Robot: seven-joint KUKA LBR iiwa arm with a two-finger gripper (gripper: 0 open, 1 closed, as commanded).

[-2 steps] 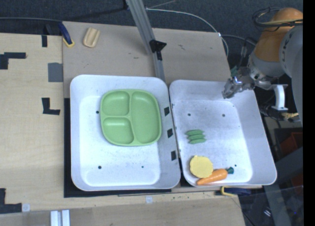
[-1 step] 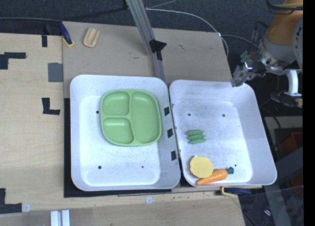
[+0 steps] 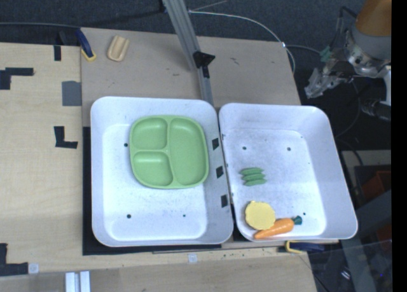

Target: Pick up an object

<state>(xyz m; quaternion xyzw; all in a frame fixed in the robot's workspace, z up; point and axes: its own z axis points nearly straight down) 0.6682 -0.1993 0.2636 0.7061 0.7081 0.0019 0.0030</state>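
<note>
From my station the feed looked evenly lit, with soft overhead light and no hard glare. The two white bins [image 3: 102, 157] in the middle of the frame were the brightest surfaces, close to washed out along their rims, and cast only faint shadows onto the bench [image 3: 38, 157]. The upper edge and lower right corner fell off into dim blue-grey. The arm [image 3: 372, 23] at the upper right looked soft and slightly blurred, and fine detail was grainy throughout.

Arm [image 3: 375, 17] cut off by top right edge, jaws too small to read
</note>
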